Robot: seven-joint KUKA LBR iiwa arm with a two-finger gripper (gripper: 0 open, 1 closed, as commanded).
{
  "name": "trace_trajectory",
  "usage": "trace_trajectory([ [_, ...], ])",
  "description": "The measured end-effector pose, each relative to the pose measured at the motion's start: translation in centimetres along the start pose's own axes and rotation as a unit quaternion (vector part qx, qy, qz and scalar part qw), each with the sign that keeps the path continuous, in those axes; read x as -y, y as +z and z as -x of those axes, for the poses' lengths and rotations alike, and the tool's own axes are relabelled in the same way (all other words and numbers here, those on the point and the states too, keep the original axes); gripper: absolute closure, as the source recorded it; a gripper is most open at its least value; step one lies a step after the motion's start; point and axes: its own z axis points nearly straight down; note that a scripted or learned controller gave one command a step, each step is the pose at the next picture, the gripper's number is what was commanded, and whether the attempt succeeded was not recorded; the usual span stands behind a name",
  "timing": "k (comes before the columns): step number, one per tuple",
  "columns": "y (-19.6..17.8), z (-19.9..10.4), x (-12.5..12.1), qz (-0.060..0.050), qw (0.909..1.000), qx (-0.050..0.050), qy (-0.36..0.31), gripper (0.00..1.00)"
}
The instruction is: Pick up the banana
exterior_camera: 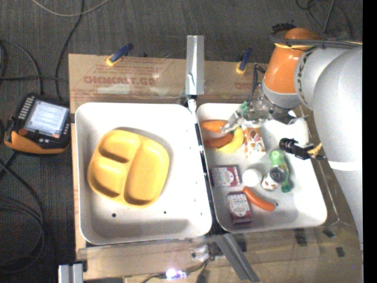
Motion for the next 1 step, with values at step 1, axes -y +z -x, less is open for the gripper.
trace_trajectory([
  [1, -0.07, -0.01, 0.69, 0.011, 0.9999, 0.0, -0.001, 0.0],
])
